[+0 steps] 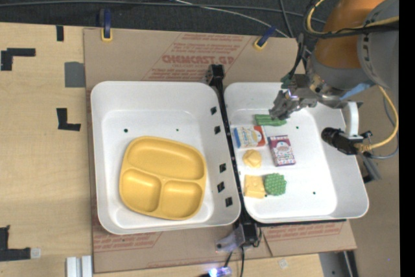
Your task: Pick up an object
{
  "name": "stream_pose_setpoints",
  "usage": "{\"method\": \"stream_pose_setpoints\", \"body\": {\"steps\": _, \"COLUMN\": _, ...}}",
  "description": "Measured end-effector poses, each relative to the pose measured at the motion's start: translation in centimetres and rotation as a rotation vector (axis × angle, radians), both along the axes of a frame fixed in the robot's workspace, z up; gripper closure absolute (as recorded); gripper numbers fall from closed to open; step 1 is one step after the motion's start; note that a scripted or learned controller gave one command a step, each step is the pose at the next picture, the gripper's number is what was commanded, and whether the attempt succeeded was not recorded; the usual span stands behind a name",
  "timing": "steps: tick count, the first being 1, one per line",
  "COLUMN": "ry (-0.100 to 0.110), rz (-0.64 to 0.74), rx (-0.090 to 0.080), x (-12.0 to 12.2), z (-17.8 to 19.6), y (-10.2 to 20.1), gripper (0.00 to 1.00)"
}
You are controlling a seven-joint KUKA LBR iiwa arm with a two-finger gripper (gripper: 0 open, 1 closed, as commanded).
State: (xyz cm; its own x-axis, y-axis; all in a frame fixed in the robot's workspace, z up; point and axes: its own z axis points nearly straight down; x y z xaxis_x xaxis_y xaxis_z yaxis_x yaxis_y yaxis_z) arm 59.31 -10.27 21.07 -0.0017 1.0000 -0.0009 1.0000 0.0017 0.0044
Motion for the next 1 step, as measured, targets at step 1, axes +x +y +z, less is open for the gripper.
{"method": "stream_pose_setpoints", "body": {"steps": 1, "ry": 0.002, "rz": -0.001, "rx": 0.0, "x": 0.08, "z": 3.31, "y": 0.0, "gripper": 1.0}}
